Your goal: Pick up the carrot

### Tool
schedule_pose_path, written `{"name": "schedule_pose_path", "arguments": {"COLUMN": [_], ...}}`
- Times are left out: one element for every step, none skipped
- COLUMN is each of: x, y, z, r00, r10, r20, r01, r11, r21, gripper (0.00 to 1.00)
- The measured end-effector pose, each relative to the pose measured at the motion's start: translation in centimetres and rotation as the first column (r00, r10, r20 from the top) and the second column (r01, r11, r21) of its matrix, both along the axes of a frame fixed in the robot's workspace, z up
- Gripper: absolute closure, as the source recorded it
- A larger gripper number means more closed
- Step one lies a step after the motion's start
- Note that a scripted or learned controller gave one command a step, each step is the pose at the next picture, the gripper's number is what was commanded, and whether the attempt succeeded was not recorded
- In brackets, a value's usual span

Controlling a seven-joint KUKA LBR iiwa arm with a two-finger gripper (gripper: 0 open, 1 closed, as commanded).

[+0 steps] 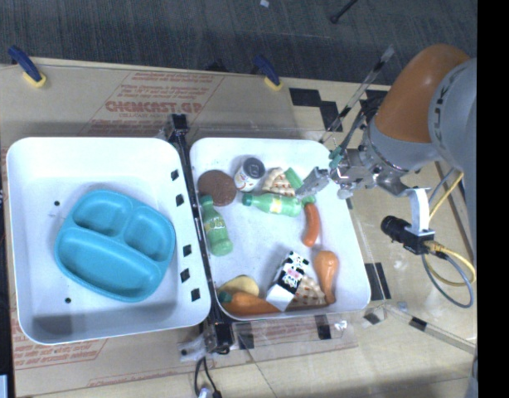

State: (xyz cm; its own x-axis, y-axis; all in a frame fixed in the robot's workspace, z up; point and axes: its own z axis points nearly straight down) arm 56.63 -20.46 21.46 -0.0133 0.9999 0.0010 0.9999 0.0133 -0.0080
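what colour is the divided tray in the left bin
Light blue; the divided tray shows plainly in the camera view.

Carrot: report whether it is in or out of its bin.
In. The carrot lies flat in the right bin, at its near edge, apart from the gripper.

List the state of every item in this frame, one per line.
carrot: lying flat at the right bin's front edge, not gripped
gripper: low over the right bin's back right
green bottle: lying on its side by the left wall
yellow-green bottle: lying on its side
sausage: lying flat
blue tray: flat in the left bin
milk carton: tipped over
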Motion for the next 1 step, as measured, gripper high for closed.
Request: {"name": "schedule_pose_path", "arguments": {"x": [-7.12], "y": [-0.61], "z": [-4.11], "r00": [1.000], "r10": [0.025], "r20": [-0.004], "r01": [-0.025], "r11": [1.000], "r21": [-0.001], "gripper": [0.00]}}
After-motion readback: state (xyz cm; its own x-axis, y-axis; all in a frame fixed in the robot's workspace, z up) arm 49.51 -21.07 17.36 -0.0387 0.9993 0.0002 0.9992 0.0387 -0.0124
